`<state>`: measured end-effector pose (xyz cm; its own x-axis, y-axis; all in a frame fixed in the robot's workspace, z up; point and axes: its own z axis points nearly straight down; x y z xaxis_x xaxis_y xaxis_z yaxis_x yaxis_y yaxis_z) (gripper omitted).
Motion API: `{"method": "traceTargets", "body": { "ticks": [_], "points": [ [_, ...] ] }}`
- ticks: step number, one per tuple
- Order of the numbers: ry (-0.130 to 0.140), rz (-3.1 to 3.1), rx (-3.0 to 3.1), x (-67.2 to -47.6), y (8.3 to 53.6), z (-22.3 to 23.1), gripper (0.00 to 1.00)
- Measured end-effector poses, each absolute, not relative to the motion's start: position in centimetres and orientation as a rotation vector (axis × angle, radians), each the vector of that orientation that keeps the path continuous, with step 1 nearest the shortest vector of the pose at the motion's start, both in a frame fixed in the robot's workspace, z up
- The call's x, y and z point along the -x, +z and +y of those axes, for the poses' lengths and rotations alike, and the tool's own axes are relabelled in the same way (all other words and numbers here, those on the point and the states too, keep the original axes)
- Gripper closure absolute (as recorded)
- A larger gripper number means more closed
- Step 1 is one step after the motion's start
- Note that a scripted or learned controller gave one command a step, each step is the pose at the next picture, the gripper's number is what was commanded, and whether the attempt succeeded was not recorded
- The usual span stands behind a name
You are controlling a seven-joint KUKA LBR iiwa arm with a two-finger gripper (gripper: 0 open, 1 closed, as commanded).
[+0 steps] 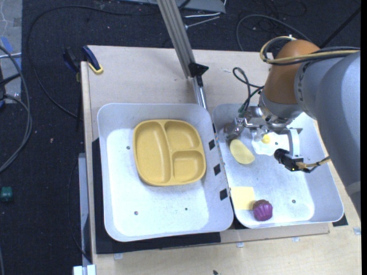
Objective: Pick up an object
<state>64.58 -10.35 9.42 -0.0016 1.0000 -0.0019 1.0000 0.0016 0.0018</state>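
Dark floor strewn with cables surrounds the pale bench (143, 73), which carries two shallow white bins side by side. Take the right bin (298, 182) as the landmark: to its left lies the left bin (120, 211), holding a yellow divided tray (170, 152). Over the right bin's far end hangs the grey arm (327, 90), orange band above the wrist, with the pincer (252, 132) low near the bin floor. Inside the right bin, a pale yellow oval piece (242, 152) lies just beside the pincer, toward the bin's left wall; a flat yellow square (242, 197) sits at the near-left corner, and a small purple object (262, 209) is just beside it, toward the near rim. How far the pincer stands open I cannot tell — the wrist hardware hides its tips — and nothing is seen held. By my reading the task is at the approach stage: every object rests on the bin floor, so the grasp and the lift are both left to do — the oval piece looks the likeliest target.
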Motion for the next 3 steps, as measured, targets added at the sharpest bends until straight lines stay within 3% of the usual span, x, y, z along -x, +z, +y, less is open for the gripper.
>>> {"method": "traceTargets", "body": {
  "ticks": [1, 3],
  "points": [
    [0.002, 2.220, -2.217, -64.6, 10.4, -10.3, 1.00],
    [0.006, 2.222, -2.214, -65.3, 21.4, -10.5, 1.00]
  ]
}}
